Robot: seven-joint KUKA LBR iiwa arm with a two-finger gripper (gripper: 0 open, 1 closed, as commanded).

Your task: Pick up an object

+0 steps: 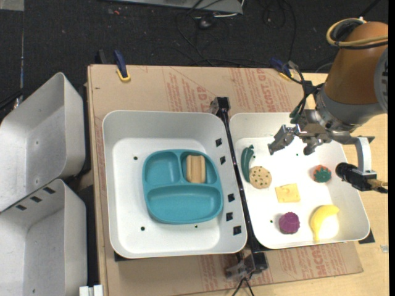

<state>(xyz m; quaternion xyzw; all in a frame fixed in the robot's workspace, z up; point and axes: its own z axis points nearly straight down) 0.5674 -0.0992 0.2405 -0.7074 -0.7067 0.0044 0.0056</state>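
Over right bin: gripper, fingers spread wide, holding nothing.
Below it: cookie, cheese slice, banana.
Left bin: teal tray.

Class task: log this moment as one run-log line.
gripper: open, above right bin, holding nothing | teal tray: left bin | cookie: untouched
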